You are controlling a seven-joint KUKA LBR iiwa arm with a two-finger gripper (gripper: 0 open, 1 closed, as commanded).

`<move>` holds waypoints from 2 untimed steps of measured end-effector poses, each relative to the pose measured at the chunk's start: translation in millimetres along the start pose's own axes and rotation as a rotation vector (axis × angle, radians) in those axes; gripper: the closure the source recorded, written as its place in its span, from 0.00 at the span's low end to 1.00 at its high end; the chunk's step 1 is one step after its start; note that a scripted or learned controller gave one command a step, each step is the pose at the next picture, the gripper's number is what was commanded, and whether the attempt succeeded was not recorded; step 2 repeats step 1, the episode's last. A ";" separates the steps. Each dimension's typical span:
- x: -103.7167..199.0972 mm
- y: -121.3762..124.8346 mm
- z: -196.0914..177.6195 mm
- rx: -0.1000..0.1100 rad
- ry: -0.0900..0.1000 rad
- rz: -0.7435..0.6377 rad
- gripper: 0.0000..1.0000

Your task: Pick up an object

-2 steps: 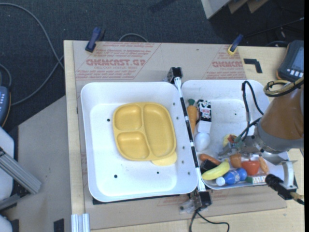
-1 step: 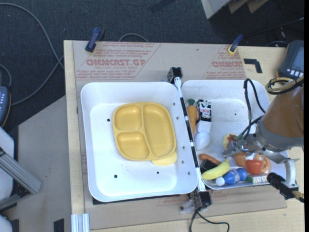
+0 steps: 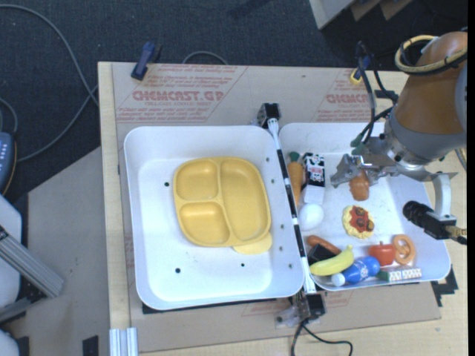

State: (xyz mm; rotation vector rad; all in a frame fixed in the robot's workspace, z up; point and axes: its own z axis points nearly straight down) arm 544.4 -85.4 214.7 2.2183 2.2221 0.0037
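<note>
My gripper [image 3: 359, 176] hangs over the upper middle of the right bin [image 3: 438, 262], reaching in from the right. An orange-brown oblong toy [image 3: 360, 189] sits between its fingertips, and the gripper looks shut on it. Just below it lies a small round pizza toy [image 3: 359, 222]. A white egg [image 3: 310, 215], an orange carrot-like piece [image 3: 297, 178] and a black-and-white box [image 3: 315, 169] lie by the bin's left wall.
A yellow divided plate [image 3: 223, 200] lies in the left bin [image 3: 148, 221]. Along the right bin's front edge sit a banana [image 3: 332, 262], a blue bottle [image 3: 361, 269], a red tomato [image 3: 382, 252], a pretzel [image 3: 403, 249] and a red sausage [image 3: 320, 242].
</note>
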 end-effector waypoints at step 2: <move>65.5 19.9 -8.4 0.001 0.000 0.001 1.00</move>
